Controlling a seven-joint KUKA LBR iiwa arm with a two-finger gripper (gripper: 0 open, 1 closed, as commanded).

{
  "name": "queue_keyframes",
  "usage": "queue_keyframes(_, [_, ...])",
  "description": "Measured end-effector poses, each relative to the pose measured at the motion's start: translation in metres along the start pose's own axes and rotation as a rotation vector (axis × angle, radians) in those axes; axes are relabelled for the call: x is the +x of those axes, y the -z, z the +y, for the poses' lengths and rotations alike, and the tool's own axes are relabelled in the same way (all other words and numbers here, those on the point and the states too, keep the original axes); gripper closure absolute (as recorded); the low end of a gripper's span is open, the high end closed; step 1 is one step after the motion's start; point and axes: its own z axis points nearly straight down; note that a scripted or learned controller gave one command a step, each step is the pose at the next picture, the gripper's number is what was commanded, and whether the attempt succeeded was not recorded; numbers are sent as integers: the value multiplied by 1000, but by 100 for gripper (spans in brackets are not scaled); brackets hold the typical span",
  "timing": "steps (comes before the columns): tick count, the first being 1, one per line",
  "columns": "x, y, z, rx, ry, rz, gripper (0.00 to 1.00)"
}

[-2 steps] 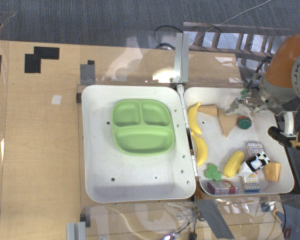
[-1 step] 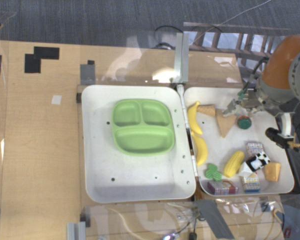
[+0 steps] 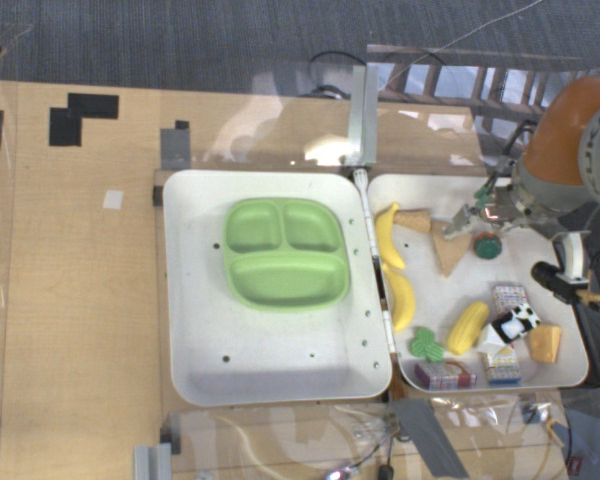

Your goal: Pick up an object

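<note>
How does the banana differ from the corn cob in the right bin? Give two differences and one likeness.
The banana is long and curved, the corn cob short and straight. The banana lies along the bin's left wall, the corn cob nearer the middle. Both are yellow.

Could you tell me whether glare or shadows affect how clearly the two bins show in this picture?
In the camera view, a bright glare patch sits on the bench just above the left bin; a soft shadow darkens that bin's lower part; the items in the right bin are evenly lit, though small and slightly soft.
</note>
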Motion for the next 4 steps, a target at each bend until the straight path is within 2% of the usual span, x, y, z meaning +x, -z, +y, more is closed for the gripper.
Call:
queue_keyframes(1, [-4, 0, 4, -1, 107, 2, 0])
queue_keyframes(3, [-6, 0, -1, -1, 150, 3, 0])
queue_keyframes(4, [-5, 14, 2, -8, 152, 1, 100])
